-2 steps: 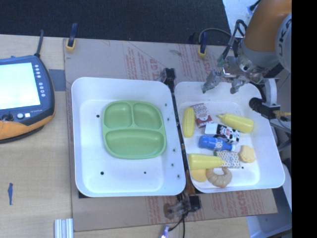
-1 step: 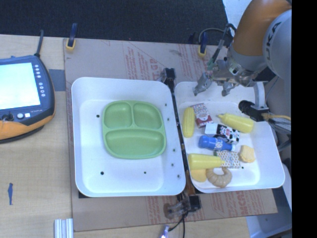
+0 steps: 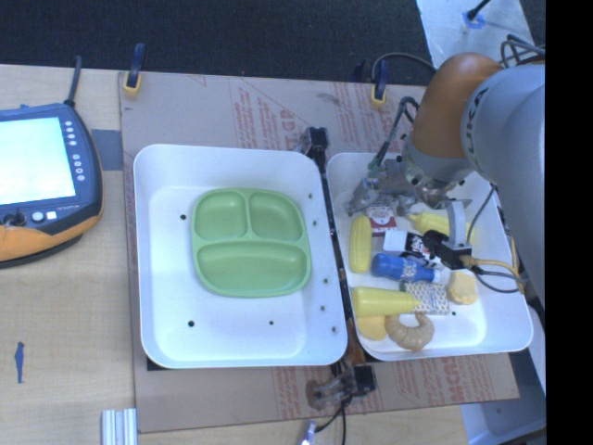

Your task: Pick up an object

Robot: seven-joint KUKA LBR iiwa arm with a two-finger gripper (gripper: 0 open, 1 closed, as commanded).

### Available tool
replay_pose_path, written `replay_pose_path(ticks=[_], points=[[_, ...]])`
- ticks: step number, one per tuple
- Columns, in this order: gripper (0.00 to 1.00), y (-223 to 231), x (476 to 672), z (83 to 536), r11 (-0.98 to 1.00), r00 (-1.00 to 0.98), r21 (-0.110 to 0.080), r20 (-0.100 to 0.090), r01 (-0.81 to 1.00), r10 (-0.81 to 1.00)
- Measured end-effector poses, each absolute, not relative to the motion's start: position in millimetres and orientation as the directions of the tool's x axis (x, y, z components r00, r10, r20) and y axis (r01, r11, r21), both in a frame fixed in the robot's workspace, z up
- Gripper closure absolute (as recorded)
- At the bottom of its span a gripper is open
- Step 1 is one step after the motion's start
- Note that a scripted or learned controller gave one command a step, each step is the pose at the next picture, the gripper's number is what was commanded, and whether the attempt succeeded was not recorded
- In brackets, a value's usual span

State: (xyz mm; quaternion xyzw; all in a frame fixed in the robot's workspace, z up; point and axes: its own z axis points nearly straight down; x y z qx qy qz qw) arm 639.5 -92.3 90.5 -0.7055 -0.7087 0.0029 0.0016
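Observation:
The right bin (image 3: 500,339) holds several small toys. Among them are a yellow corn cob (image 3: 359,243), a blue bottle (image 3: 402,267), a yellow cone-shaped piece (image 3: 381,300) and a tan ring-shaped pretzel (image 3: 410,332). A white and red packet (image 3: 382,218) lies near the bin's back left. My gripper (image 3: 382,196) hangs low over that back part of the bin, just above the packet and the corn cob. The wrist and cables hide its tips, and I see nothing clearly held.
The left bin (image 3: 157,323) bears a green divided plate (image 3: 249,242). A teach pendant with a white screen (image 3: 42,179) lies on the bench at far left. Clamps (image 3: 317,140) sit between the bins. The arm's grey body (image 3: 510,137) covers the right bin's back right.

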Motion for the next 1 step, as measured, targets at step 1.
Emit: replay_pose_path(ticks=[1], points=[[1.0,-93.1,640.5,102.0,0.006,-0.006,-0.005,-0.004,1.0,1.0]])
